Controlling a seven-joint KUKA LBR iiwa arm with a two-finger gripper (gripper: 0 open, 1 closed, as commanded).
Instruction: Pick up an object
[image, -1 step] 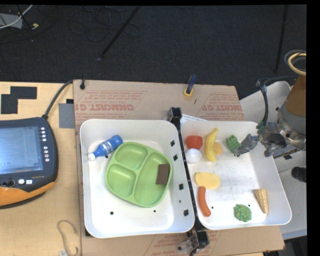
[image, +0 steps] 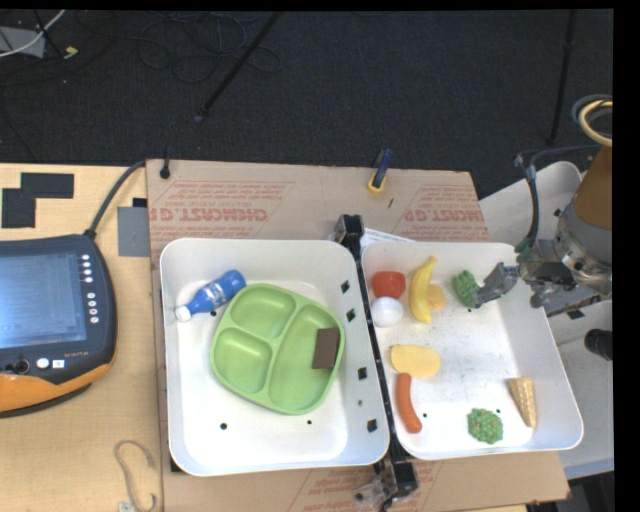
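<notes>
Surface (image: 90, 420): a light brown top with cardboard under two white bins.
Left bin (image: 190, 420): a big white tray that sits on the left side.
Right bin (image: 555, 385): a white tray just beside the left bin. The toy food lies in it.
Arm (image: 597, 195): it comes in from the right, with an orange band up high.
Tablet (image: 45, 305): a grey and orange screen at the far left of the surface.
Green plate (image: 262, 355): it lies in the left bin and has three parts. A small brown block (image: 326, 349) rests on its right part.
End effector (image: 520, 280): it is over the top right part of the right bin. Its two fingers are spread apart and nothing is between them. One finger (image: 492, 287) is just beside the green lump (image: 465, 288).
Blue bottle (image: 211, 295): it lies on its side in the left bin, white cap pointing down and left.
Banana (image: 424, 289): its long side runs up and down, tip at the top.
Red sausage (image: 407, 402): its long side runs up and down, near the bottom of the right bin.
Cone (image: 523, 400): its point faces down.
Yellow piece (image: 414, 359): it lies flat above the sausage.
Tomato (image: 389, 284): red, left of the banana.
Green ball (image: 486, 425): bumpy, near the bottom edge.
White ball (image: 386, 311): it sits just under the tomato.
</notes>
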